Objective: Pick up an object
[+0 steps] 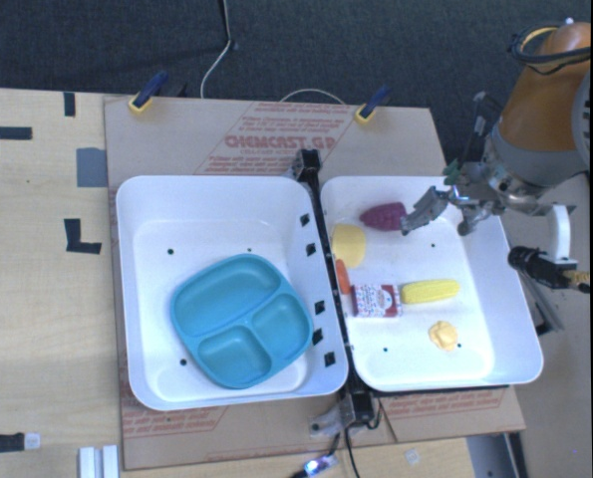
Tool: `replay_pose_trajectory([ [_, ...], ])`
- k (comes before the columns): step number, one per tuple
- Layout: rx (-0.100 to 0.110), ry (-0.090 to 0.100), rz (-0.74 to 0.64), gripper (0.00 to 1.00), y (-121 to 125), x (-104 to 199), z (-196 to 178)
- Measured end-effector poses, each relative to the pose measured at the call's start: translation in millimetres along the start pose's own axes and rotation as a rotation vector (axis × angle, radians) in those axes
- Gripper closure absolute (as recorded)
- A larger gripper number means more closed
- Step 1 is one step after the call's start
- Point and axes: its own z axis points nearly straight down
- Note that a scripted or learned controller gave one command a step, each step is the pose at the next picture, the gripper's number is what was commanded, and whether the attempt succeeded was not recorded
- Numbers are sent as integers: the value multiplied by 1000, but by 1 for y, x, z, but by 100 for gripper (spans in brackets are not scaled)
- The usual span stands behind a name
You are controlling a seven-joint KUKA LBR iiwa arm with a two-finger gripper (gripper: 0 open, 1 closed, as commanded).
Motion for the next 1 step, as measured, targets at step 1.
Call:
replay_pose_trajectory([
  [1, 5, 0, 1, 0, -3, -4, 47],
])
